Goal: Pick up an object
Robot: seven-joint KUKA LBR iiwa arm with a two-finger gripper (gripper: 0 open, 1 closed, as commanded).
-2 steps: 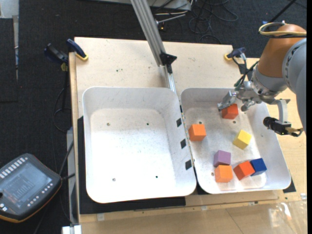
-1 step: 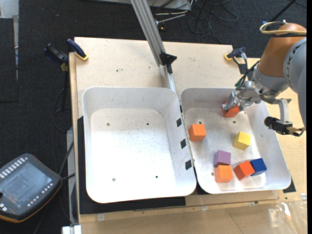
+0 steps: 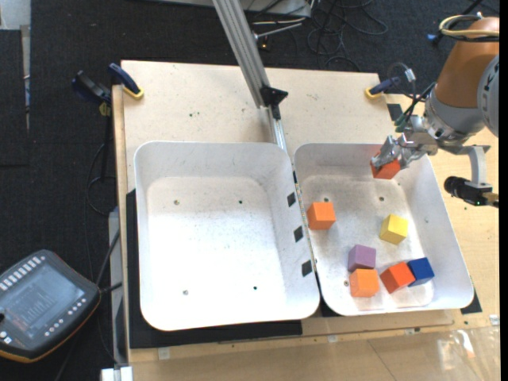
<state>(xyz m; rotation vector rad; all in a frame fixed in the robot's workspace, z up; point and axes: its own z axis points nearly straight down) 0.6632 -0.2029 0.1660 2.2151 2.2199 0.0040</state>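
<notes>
One red block (image 3: 386, 168), pinched between the fingers of the gripper (image 3: 392, 160), at the far right corner of the right bin (image 3: 349, 182), close to the far wall. Judged as already grasped and at the lifting stage; whether fully off the floor of the bin, impossible to tell from this slant.

To finish well: keep the fingers clenched on the block and raise straight up, slowly. Only a small part of the block seems caught, so avoid any jerk or twist that could let it slip. Stay clear of the sloping wall just beside the fingers; a scrape there could knock the block loose. Hold off any sideways travel until well above the rim.

Nothing touching the held block. Nearest neighbour: an orange cube (image 3: 321, 214), well apart, nearer and to the left. Then a yellow cube (image 3: 394, 229) nearer still. Crowded at the near right corner: a purple cube (image 3: 362, 256), a second orange cube (image 3: 364, 282) just beside it, a red cube (image 3: 397, 276) and a blue cube (image 3: 421, 270) touching or almost so. None in the way of a straight lift.

Further out: the left bin (image 3: 206, 244), a slanted metal strut (image 3: 238, 38) ending between the bins at the far side, and clamps (image 3: 389, 86) on the far corners of the bench (image 3: 198, 101). Worth minding the clamp just far of the wrist.
</notes>
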